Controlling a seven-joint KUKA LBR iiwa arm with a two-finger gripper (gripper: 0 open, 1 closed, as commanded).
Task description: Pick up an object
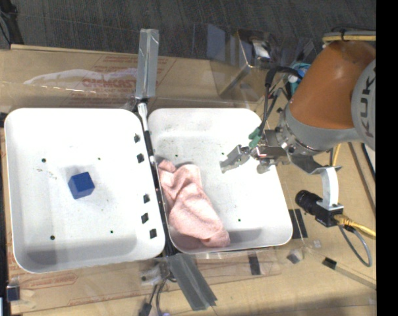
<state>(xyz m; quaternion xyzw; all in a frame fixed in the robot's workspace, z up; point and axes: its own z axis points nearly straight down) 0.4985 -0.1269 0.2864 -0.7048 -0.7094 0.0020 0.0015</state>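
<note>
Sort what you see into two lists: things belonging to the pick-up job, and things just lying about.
Belong to the job: crumpled pink cloth in the right white bin; small blue cube in the left white bin; two-finger gripper.
Lying about: brown cardboard sheet under the bins; grey metal bar.

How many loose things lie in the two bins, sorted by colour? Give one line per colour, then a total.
Blue: 1, the blue cube, in the bin on the view's left.
Pink: 1, the pink cloth, in the bin on the view's right.
Total: 2
</note>
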